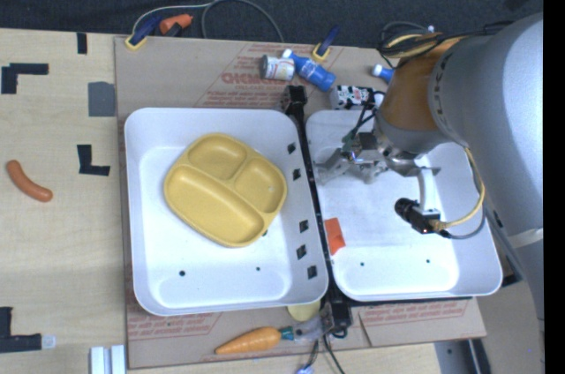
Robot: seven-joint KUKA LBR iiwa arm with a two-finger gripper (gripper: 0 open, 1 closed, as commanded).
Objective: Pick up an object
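Orange flat block (334, 235) by the right white bin's (477, 275) left wall is my target; I'd lower the claw (360, 159), whose opening I cannot tell, squarely over it.

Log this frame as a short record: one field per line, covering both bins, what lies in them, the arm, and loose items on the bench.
left bin: holds a yellow divided plate, lying flat
right bin: holds a small orange block near its left wall
arm: reaches in from the right, over the right bin's upper part
hand: low over the right bin's upper left; finger state cannot be told
carrot: on the bench below the left bin
sausage: on the bench, far left
blue and white bottle: above the bins
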